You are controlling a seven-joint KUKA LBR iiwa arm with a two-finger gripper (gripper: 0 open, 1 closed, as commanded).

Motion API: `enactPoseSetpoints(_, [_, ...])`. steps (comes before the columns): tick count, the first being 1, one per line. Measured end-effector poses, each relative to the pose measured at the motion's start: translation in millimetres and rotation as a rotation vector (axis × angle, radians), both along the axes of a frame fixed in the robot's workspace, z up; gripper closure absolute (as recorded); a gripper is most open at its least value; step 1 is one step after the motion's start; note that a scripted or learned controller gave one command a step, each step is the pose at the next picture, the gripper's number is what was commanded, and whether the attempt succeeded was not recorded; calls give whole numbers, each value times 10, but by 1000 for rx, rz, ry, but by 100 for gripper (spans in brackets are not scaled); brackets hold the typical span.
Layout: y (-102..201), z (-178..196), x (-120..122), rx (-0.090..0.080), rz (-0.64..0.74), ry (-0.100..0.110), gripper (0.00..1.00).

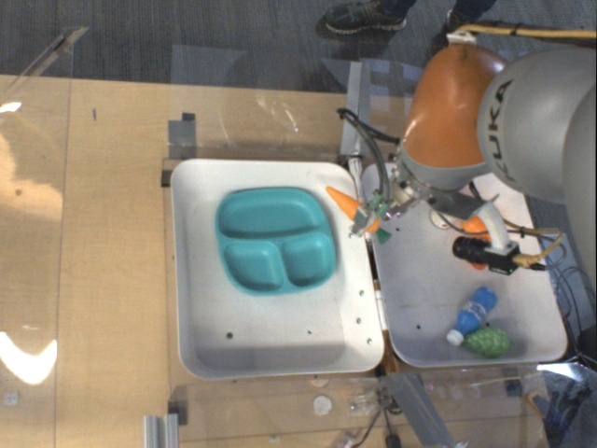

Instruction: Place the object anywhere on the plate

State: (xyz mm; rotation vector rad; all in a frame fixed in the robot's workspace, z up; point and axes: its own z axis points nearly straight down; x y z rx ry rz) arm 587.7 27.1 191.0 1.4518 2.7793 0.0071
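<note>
Nearest the lens, the grey arm descends from the right. Left of the end effector lies the teal plate in the left bin. That end effector grasps an orange carrot, just beside the plate's upper right corner, above the bin floor.

The arm hides much of the right bin and runs off the right edge.
</note>
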Motion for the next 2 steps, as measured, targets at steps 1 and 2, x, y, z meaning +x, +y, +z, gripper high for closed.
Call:
enactPoseSetpoints(1, [841, -54, -37, 1, -64, 2, 100])
enactPoseSetpoints(2, [837, -53, -36, 1, -65, 1, 0])
